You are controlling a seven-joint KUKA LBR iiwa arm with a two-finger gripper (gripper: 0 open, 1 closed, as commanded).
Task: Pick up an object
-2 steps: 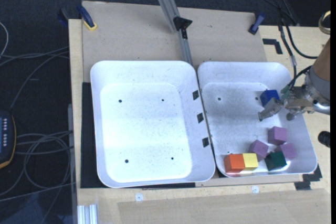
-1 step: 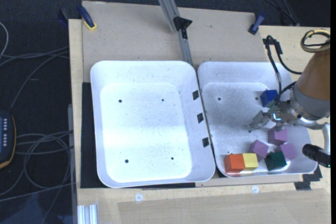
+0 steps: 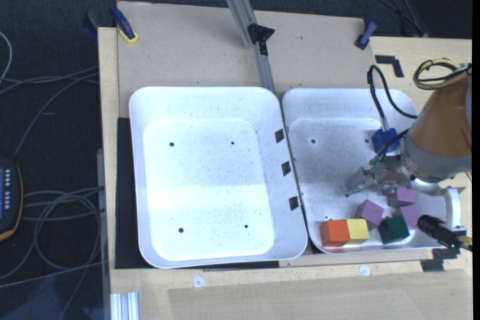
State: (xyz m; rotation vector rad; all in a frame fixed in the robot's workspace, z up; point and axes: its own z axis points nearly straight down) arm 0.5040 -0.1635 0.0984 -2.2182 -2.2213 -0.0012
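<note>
5 blocks sit crowded in the near corner of the right bin: an orange block, a yellow block, a green block and 2 purple ones, one just behind the yellow and one further right. Your gripper hangs low over the bin floor just behind them, and its fingers look spread apart with nothing between them, though the metalwork is small and blurred, so treat that as a reading, not a certainty. Your main risk is the crowding: orange and yellow touch, and the purple ones lie just beside their neighbours, so a finger coming down could land on top of a block or shove 2 together instead of straddling 1. The bin's sloped wall near green could also block a finger. A blue part and black cable ride at the wrist; watch that the loop does not snag. The blocks look like small, hard, matte cubes with flat faces, which should grip well if squared up. Both bins are smooth white plastic, speckled; the left bin has rounded corners.
</note>
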